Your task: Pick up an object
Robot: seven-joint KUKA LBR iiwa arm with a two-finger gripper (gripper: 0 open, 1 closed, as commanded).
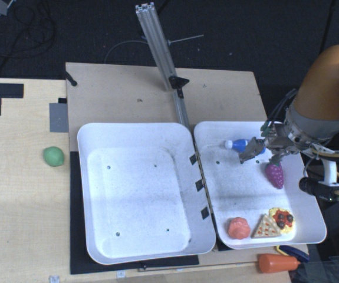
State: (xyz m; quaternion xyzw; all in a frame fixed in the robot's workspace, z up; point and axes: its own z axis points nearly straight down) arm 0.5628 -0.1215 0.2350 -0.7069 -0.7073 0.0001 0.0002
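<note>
right bin holds bottle, grapes, pizza slice (gripper above).

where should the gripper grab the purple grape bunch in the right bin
Grip the purple grape bunch across its narrower width, coming from above. It lies flat and elongated on the right bin floor, apart from the other toys, with free space on both long sides.

Fixed overhead camera, angled down
It looked from above at both white bins, far enough to take in the surrounding bench.
</note>
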